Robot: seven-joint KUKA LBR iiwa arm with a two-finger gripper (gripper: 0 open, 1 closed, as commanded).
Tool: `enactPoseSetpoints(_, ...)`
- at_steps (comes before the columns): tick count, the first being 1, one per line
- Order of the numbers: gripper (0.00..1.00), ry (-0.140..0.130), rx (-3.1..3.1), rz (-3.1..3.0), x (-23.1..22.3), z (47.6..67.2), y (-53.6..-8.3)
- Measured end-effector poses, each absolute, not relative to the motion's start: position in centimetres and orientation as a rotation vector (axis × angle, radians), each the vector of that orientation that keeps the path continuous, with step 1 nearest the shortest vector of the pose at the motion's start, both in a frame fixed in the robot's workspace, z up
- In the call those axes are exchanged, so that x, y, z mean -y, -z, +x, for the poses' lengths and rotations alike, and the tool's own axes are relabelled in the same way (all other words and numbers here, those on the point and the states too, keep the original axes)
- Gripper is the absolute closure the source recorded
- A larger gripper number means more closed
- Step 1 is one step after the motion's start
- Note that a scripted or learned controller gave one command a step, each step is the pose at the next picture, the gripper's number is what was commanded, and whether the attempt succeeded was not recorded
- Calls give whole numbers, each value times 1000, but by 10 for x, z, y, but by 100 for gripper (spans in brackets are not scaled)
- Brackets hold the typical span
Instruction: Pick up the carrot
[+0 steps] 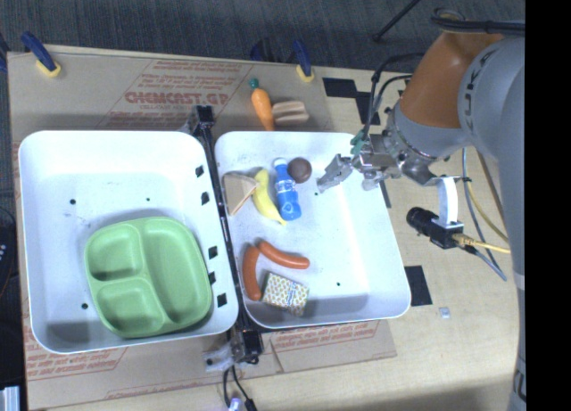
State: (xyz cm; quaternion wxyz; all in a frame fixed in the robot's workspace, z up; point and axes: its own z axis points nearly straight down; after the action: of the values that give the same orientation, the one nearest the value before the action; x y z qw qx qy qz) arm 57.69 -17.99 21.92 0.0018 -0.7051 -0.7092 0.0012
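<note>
The carrot (pixel 260 106), orange with a green top, lies on the cardboard behind the right bin (pixel 379 267), outside both bins and beside a tan bun-like block (pixel 290 113). My gripper (pixel 351 176) hovers over the right bin's far right part, well to the right of and nearer than the carrot. Its fingers stand open with nothing between them.
The right bin holds a banana (pixel 264 197), a blue bottle (pixel 285 192), a brown ball (pixel 300 169), a tan wedge (pixel 235 190), two sausages (pixel 285 257) and a patterned packet (pixel 285 293). A green divided plate (pixel 147 275) sits in the left bin (pixel 53 168).
</note>
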Motion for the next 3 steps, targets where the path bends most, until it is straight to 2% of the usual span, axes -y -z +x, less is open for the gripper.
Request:
enactPoseSetpoints(1, 0, -5, 2103, -2327, 118, 574, -91)
enactPoseSetpoints(2, 0, 1, 2036, -2391, 51, 657, -193)
enactPoseSetpoints(3, 0, -6, 1736, -2613, 91, 656, -91)
